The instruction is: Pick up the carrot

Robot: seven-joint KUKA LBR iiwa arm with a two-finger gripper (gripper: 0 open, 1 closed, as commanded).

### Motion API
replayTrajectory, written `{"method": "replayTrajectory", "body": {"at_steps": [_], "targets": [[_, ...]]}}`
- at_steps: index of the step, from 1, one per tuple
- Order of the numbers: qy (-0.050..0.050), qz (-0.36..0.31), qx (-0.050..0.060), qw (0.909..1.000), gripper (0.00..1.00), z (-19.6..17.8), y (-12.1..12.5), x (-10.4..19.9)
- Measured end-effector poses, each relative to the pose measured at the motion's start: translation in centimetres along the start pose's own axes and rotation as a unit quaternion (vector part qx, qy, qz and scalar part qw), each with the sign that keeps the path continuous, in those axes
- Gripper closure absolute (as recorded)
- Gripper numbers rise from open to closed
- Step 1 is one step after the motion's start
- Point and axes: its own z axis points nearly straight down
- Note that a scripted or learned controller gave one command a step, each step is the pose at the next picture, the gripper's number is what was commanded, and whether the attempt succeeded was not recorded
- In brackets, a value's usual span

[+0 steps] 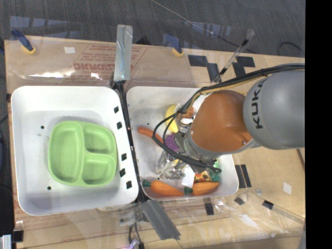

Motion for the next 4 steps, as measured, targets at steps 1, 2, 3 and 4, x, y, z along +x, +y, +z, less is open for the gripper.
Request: {"method": "replayTrajectory", "body": {"at_steps": [1,2,3,4], "targets": [[0.006,-0.136,-0.005,0.9907,1.00,-15.4,-4.0,-0.2],[0.010,-0.171,-0.011,0.9852,1.00,-10.5,-9.8,1.5],[0.008,-0.170,-0.009,0.9854,1.00,-9.7,-10.9,0.9],[0.006,-0.322,-0.009,0.9466,1.00,-14.3,-10.2,2.7]]}}
